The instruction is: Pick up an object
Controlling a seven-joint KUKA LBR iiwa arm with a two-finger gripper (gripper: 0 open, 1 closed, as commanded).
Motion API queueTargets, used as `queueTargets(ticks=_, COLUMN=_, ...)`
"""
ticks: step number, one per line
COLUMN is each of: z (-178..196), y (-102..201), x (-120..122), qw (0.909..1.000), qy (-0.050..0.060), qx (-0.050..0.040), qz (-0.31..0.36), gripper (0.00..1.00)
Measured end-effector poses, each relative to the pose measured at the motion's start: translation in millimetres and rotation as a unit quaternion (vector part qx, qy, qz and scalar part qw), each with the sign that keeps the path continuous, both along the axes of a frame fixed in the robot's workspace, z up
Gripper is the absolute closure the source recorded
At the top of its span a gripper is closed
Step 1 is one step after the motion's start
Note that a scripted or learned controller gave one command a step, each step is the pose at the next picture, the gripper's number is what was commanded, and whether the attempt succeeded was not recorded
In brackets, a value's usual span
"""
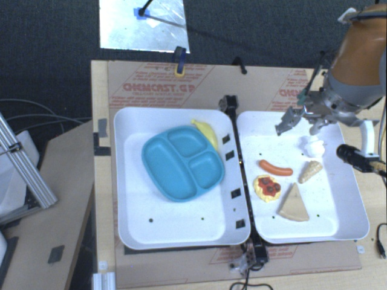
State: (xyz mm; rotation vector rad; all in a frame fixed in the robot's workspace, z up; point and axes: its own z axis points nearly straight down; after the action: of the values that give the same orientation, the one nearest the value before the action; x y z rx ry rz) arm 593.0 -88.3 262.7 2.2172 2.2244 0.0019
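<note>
The right bin [344, 222] holds a red-orange sausage [276, 168], a small round pizza [267, 187], a tan wedge of bread [294, 205], a beige cone-shaped piece [310, 171] and a small white crumpled item [312, 145]. My gripper [299, 125] hangs over the far side of this bin, just up and left of the white item. Its two fingers are spread apart and nothing sits between them. The sausage lies nearer the camera than the gripper, a short way off.
The left bin [139, 222] carries a blue divided plate [181, 162] with a yellow banana [206, 133] tucked behind its far right edge. A black hinged divider [237, 162] runs between the bins. A black cylinder [354, 154] juts from the arm at the right.
</note>
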Motion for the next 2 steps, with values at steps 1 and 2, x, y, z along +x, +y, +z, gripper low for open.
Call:
queueTargets(ticks=1, z=-114.8, y=-47.4, x=-14.8, qw=1.0000, qy=0.005, qx=-0.0002, qz=-0.003, gripper=0.00)
queueTargets(ticks=2, z=-177.3, y=-30.0, x=-38.4, qw=1.0000, qy=-0.005, qx=-0.0012, qz=-0.003, gripper=0.00)
